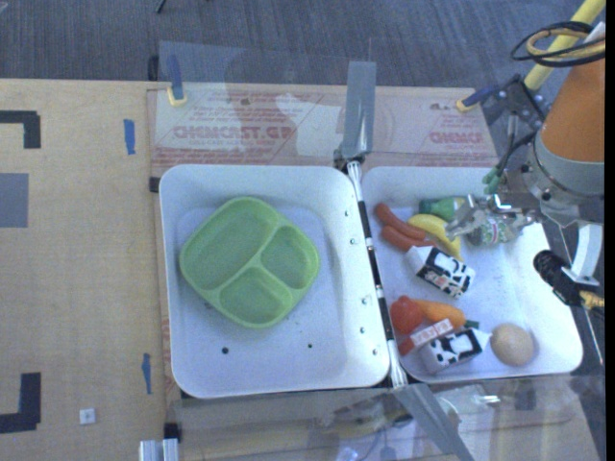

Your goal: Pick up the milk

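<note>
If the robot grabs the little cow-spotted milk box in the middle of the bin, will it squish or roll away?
The milk carton looks boxy with flat sides, so it probably won't roll. It lies tilted on its side, so it may slide or spin if nudged. It looks like a small toy, probably light and stiff.

We note one fixed camera above the bench [77,257], looking down at a slant. It takes in the left bin [192,373], the right bin [567,353] and the floor [288,17] beyond; the arm [577,133] enters from its right.
</note>
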### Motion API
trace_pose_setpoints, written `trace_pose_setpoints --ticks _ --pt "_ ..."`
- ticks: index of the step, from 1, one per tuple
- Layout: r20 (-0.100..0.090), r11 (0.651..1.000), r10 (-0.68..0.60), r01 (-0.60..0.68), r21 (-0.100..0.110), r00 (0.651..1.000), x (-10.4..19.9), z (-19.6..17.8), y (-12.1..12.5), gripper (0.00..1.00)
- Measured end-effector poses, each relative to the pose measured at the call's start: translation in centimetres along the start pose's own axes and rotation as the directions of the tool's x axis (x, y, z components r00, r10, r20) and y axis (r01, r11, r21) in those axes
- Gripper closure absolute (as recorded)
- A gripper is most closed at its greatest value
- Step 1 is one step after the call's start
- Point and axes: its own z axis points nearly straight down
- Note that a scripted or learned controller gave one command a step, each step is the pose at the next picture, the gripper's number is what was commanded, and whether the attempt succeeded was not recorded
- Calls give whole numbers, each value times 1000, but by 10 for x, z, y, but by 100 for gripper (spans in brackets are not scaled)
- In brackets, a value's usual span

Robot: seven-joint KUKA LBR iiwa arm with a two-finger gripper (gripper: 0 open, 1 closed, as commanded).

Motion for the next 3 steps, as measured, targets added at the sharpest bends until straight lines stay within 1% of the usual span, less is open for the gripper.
trace_pose_setpoints --ticks 1,2,3 --pt "2 982 187 -186 -29 982 8 135 7 0" --pt "-2 981 188 -188 -37 982 8 122 9 100" --pt "0 979 205 -205 0 979 41 55 -44 100"
